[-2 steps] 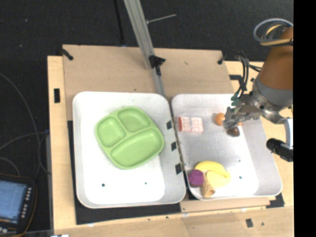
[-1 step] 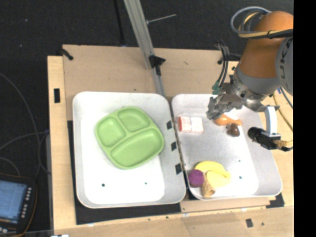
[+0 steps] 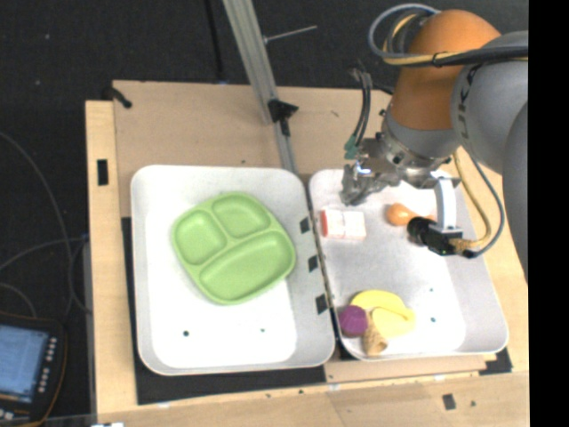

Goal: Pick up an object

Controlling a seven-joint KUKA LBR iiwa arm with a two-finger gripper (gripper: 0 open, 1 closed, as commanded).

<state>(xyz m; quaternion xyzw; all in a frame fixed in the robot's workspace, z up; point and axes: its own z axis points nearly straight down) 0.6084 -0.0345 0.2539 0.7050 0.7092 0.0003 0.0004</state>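
- So my gripper point(image 3: 358, 185) is hanging over the far left corner of the right bin point(image 3: 462, 314), just above a little white box with red print point(image 3: 343, 225). Can't honestly tell if my jaws are spread or pinched from this angle, and nothing shows between them.
- That box is the closest candidate, lying flat near the bin's left wall. My guess: light cardboard, fairly stiff, with flat sides that should take a squeeze across the short width. Might dent if I clamp too hard.
- Other options: a small orange rounded thing point(image 3: 399, 213) just to the box's right, probably smooth and prone to rolling or squirting out.
- Down at the near end there's a cluster, a yellow piece point(image 3: 384, 309), a purple ball point(image 3: 353, 320) and a tan bit point(image 3: 374, 339), all touching or nearly so. Crowded, so I'd likely bump neighbours going in.
- The bin floor looks smooth white plastic, so stuff can slide when nudged.
- Room is tight on the box's left with the bin wall close by, and open on its near side.
- The left bin point(image 3: 160, 327) holds a green divided plate point(image 3: 235, 247), well apart from me.
- A black cable fitting point(image 3: 436, 236) dangles off my wrist near the orange thing.
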